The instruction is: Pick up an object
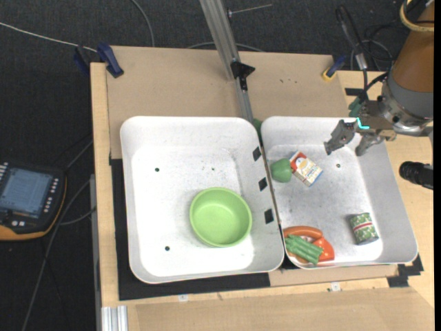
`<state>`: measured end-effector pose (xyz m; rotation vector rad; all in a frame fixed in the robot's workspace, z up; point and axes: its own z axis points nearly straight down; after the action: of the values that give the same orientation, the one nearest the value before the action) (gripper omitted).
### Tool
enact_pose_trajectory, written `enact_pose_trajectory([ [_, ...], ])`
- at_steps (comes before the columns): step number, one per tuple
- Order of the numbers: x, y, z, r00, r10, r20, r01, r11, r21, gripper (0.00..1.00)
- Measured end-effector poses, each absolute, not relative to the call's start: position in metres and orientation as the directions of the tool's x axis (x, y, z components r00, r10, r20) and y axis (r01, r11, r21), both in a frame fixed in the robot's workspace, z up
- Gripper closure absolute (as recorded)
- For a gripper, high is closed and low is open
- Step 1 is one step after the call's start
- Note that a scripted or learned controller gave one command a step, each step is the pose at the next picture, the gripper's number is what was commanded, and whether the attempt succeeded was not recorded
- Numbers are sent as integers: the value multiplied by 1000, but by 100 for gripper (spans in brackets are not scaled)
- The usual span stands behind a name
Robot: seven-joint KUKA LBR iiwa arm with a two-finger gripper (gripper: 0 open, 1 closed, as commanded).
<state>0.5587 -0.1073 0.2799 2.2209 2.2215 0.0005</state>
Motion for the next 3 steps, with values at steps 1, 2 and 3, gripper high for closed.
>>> enact_pose_trajectory([
  [1,559,-107,280,0,1000,0,1000,0,0,0],
  [2,550,-112,226,0,1000,0,1000,0,-4,0],
  [3,547,-105,182,-1,1000,0,1000,1,-3,0],
])
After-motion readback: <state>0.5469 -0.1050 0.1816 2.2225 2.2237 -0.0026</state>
